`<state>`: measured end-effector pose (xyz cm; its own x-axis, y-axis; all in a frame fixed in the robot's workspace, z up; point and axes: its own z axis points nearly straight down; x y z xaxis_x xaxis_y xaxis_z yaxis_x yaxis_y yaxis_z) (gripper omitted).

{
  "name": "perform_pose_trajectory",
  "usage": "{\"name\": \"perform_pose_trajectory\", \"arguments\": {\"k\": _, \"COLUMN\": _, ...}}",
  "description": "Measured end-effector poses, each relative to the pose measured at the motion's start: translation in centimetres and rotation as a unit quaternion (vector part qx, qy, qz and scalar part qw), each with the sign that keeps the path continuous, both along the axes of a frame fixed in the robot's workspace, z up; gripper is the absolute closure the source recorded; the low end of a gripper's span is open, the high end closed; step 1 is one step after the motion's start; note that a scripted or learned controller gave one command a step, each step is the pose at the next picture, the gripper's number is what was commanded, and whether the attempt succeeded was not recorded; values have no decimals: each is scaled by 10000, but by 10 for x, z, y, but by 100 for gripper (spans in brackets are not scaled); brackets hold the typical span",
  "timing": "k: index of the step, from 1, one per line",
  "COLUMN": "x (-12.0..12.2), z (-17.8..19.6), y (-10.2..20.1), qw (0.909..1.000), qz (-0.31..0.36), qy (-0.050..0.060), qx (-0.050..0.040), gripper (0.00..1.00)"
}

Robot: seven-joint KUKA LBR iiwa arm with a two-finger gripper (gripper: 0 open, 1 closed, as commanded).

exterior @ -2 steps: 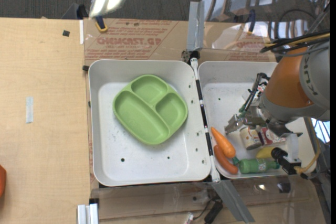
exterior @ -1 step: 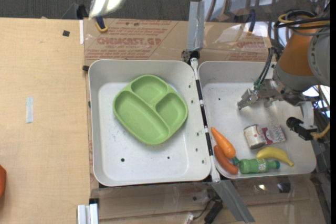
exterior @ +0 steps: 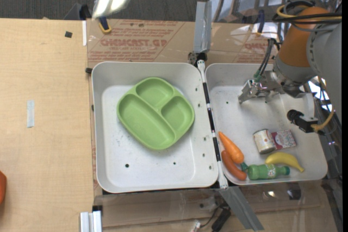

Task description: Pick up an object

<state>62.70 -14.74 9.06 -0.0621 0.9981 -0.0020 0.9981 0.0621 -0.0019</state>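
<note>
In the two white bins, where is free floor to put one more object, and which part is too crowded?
Left bin: bare floor all around the green plate, widest along the near wall. Right bin: open floor from the divider to the gripper, above the carrots. Crowded: its near part, where carrots, can, banana and green bottle cluster.

**Arm and gripper condition**

The grey arm enters from the right side of the camera view, its orange band visible above the wrist. The wrist angles downward and to the left. The gripper sits low at the end of the wrist, its metal fingers pointing left and downward, splayed apart. Nothing is seen between the fingers. Dark cabling runs alongside the wrist.
</note>
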Motion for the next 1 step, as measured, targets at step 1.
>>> {"name": "perform_pose_trajectory", "arguments": {"k": 1, "x": 20, "z": -4, "y": 7, "qw": 9997, "qz": -72, "qy": 216, "qx": -11, "gripper": 0}}
